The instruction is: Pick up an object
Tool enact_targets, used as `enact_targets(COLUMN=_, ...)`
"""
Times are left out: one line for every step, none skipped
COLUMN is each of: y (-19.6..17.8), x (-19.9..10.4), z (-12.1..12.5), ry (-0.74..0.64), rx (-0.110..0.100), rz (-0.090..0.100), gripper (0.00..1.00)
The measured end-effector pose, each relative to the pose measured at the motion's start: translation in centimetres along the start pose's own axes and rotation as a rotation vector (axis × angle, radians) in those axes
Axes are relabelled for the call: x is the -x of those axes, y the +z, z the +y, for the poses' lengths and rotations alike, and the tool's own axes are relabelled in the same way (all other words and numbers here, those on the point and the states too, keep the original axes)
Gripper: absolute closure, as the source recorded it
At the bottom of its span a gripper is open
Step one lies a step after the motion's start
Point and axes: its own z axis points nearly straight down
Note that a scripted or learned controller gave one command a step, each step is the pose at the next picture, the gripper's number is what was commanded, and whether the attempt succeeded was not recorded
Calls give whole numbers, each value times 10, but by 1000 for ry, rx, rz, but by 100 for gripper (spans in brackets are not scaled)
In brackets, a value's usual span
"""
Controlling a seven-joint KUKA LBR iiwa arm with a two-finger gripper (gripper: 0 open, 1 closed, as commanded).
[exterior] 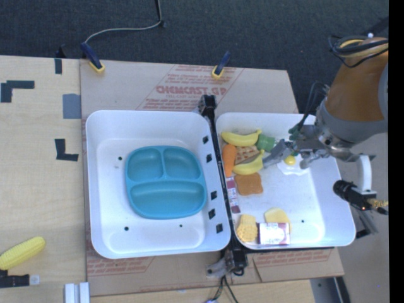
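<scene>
Camera view: the gripper point(287, 151) is seen above the right bin point(328, 223) beside curved yellow bananas point(241, 137) (smooth, plastic-looking); its jaw state cannot be told.

A robotics lab: the counter point(38, 188) is a plywood sheet marked with black tape, with cardboard point(183, 87) clamped down by yellow-and-blue spring clips point(93, 58). Two white bins point(101, 125) hold toy food and a blue divided plate point(166, 182) (all plastic props), with dark carpet point(221, 17) and a loose cable point(126, 27) behind.
</scene>
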Motion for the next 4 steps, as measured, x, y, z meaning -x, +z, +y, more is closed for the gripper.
enact_targets(y=110, x=-8, z=59, ry=0, rx=-2, rz=0, gripper=0)
enact_targets(y=150, x=-5, z=130, ry=9, rx=-15, rz=1, gripper=0)
enact_targets(y=159, x=11, z=134, ry=11, rx=-34, rz=1, gripper=0)
enact_targets(y=158, x=13, z=31, ry=2, rx=3, rz=-2, gripper=0)
